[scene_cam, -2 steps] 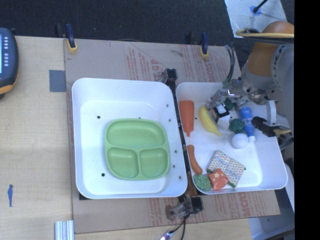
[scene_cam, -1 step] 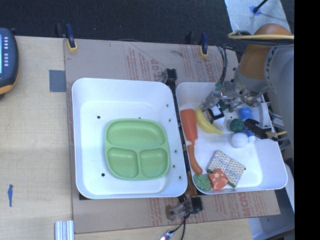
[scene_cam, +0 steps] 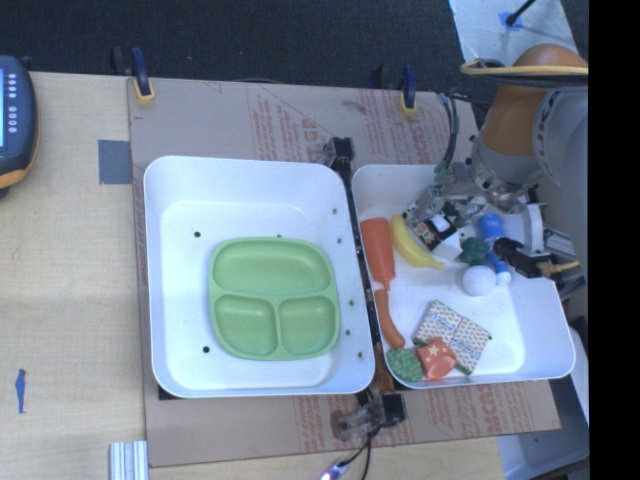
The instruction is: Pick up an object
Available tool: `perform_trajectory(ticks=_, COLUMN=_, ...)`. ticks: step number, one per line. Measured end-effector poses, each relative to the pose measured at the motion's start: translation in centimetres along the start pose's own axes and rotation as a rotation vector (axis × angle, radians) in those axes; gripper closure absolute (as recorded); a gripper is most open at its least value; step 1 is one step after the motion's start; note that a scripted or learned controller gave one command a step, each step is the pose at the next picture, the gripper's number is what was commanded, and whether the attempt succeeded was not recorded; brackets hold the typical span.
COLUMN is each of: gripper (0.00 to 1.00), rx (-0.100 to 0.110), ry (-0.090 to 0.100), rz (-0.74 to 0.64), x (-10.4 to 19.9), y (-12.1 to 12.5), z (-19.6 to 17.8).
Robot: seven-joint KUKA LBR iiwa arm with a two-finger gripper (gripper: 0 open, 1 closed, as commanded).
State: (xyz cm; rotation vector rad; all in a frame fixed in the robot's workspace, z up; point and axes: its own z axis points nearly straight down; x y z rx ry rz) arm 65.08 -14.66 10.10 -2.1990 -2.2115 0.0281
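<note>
Arm is reaching in from the right, its upper part cut off by the frame edge. Tool is hanging over the far part of the right bin, tangled in wires and brackets. I cannot tell whether it is spread or pressed together, or whether it is pinching anything.

All the loose things to pick from are lying in the right bin:
- Banana is lying just beside the tool, its far end running in under the tool's clutter.
- Carrot is lying along the left wall, beside the banana, its thin end pointing at the near wall.
- White ball is sitting mid-bin.
- Blue thing and dark green thing are crowding just behind the ball, close under the wrist. Both are too small and too covered to name.
- Patterned packet is lying tilted near the front.
- Red thing is touching the packet's near corner, shape unclear.
- Green lump is sitting against the red thing, by the carrot's tip.

Left bin is holding a green plate with three compartments, lying flat, well apart from the tool.

Both bins are resting on a cardboard sheet on the table. A grey and orange device is being cut off by the left edge.
</note>
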Motion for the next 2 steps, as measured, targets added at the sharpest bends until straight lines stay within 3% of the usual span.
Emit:
perform_trajectory(ticks=1, gripper=1.00, rx=-0.032, ry=-0.001, rz=-0.004, x=6.9, y=-4.2, z=-9.6)
perform_trajectory(ticks=2, gripper=1.00, rx=-0.025, ry=-0.002, rz=-0.007, x=15.1, y=-8.7, z=-13.0)
